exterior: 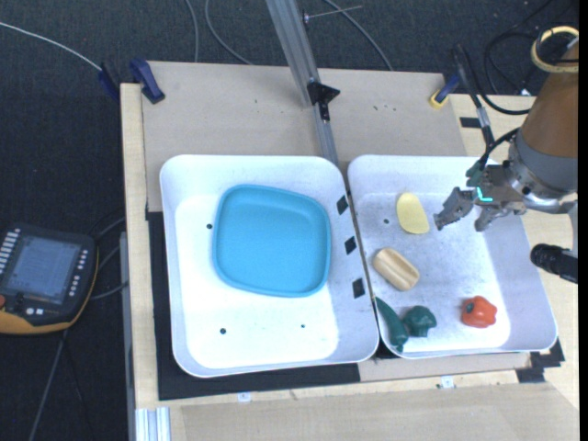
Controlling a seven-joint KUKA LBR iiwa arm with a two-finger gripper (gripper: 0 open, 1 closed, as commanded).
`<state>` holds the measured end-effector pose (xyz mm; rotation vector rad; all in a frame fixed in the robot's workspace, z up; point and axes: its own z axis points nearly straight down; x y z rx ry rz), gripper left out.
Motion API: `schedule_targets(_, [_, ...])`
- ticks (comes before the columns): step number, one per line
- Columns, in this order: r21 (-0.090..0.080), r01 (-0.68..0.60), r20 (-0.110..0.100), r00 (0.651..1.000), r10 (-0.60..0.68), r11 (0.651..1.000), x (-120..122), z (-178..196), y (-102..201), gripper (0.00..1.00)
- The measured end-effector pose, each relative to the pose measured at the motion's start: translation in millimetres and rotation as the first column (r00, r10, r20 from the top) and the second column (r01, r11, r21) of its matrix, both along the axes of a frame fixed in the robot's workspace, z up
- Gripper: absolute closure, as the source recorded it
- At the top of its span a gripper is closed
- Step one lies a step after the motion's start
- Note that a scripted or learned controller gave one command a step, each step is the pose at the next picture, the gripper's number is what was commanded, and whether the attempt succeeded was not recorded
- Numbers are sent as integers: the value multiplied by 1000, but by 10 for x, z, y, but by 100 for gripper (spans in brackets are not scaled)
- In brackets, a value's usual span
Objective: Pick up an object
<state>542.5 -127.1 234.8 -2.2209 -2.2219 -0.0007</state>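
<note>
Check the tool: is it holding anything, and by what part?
Nothing is held. The tool hangs open above the right bin, beside the yellow piece, not touching it.

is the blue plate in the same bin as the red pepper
No, the blue plate lies in the left bin, while the red pepper sits in the right bin.

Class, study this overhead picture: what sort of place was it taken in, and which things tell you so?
Most likely a robotics lab set up for grasping trials. A robot arm reaches over two white bins, one holding toy food such as a red tomato; cables lie on the dark carpet, and a handheld control pendant sits beside the bench.
</note>
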Motion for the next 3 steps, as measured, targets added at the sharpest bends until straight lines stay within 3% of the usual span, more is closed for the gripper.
schedule_targets(1, [0,0,0,1000,0,1000,0,0,0,0])
schedule_targets(3, [1,0,-6,1000,0,1000,-82,-1239,33,0])
